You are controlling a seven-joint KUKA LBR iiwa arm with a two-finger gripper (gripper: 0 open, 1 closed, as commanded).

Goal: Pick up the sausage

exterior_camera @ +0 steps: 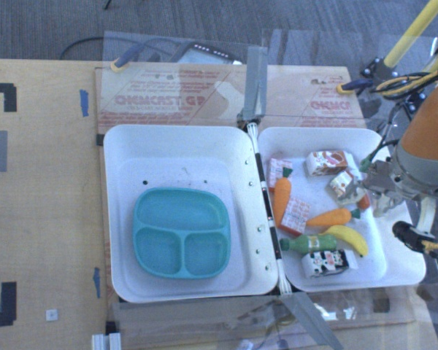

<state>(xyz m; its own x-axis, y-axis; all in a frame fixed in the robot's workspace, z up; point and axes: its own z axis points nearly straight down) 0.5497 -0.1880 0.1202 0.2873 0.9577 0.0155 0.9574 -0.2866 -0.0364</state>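
The sausage point(328, 217) looks to be the orange-brown elongated piece lying nearly crosswise in the middle of the right bin point(401, 268). Its right end points at a small red piece point(363, 203). My gripper point(370, 192) hangs over the right part of that bin, just up and right of the sausage's right end. The grey wrist body hides its tips. Nothing shows held in it.
Around the sausage lie a yellow banana point(349, 238), a green bottle point(305, 243), a black-and-white carton point(325, 262), a red-and-white packet point(297, 215), a carrot point(281, 199) and two brown cartons point(327, 162). The left bin point(124, 152) holds a teal divided plate point(181, 232).
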